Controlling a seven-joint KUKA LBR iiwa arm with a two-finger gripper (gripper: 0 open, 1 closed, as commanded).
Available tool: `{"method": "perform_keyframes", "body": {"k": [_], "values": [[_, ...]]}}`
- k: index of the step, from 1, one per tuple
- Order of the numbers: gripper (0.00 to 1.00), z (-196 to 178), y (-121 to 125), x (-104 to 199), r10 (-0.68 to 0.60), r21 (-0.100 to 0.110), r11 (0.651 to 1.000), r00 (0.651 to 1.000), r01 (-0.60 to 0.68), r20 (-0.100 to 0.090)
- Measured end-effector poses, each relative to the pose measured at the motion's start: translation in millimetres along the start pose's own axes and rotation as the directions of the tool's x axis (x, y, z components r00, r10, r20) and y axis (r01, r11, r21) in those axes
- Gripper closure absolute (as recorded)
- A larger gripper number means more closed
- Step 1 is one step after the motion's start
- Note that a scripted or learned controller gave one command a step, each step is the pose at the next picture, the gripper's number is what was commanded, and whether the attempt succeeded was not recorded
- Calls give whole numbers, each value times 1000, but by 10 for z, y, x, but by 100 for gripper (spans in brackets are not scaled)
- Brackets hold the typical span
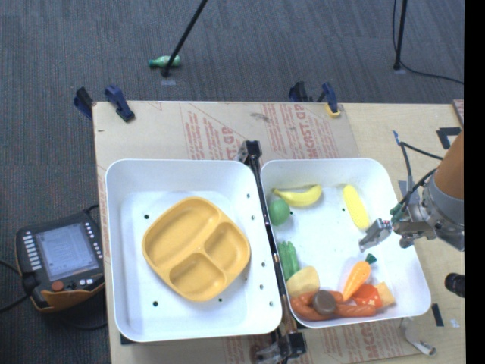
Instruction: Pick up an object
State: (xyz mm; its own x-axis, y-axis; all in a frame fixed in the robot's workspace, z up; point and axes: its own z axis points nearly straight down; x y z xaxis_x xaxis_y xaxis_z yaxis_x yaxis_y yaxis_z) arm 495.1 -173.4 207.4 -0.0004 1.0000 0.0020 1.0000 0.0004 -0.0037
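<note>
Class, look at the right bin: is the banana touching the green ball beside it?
Cannot tell. In the camera view the banana lies just above the green ball; their edges meet in the picture, but neither contact nor a gap shows plainly.

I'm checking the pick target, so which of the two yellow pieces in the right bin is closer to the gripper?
The straight yellow piece, lying just left of the gripper. The other one, the curved banana, lies farther left at the bin's far side, beside the green ball.

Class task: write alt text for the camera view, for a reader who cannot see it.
The gripper hovers over the right bin of toy food, above a carrot, near a banana. The left bin holds a yellow divided plate.
</note>
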Motion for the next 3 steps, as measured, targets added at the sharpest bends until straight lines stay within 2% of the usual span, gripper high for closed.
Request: {"method": "perform_keyframes", "body": {"k": [1,2,3], "values": [[0,1203,-202,268,-15,1,1000,1000,15,-1],[100,1104,-201,265,-11,2,1000,1000,11,-2],[100,28,-193,969,40,-1,999,999,-40,0]]}}
